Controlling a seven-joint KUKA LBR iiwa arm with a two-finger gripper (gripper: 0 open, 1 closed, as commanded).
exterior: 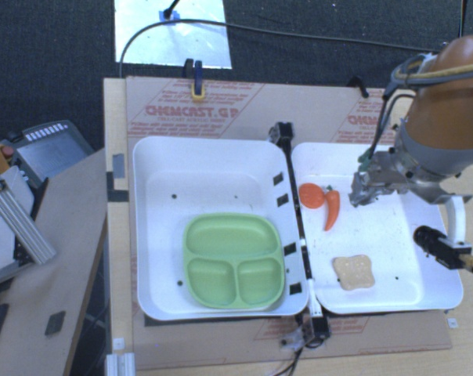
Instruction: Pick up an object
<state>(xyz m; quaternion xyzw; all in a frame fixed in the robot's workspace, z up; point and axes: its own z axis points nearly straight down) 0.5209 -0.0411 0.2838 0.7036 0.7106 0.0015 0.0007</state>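
Over on the left, grey box [45,149] cut by the frame edge. Green divided tray [235,259] in the left bin [154,163]. In the right bin [401,288]: tomato [310,195] touching orange pepper [331,209], toast slice [354,272] nearer the front. Gripper [362,188] low, just beside the pepper; too blurred to tell its state. Brown printed board [221,108] beneath, dark floor beyond.

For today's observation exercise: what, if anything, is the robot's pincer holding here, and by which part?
Nothing is seen held. The pincer hangs over the right bin, just right of the orange carrot and the tomato; nothing shows between its tips.
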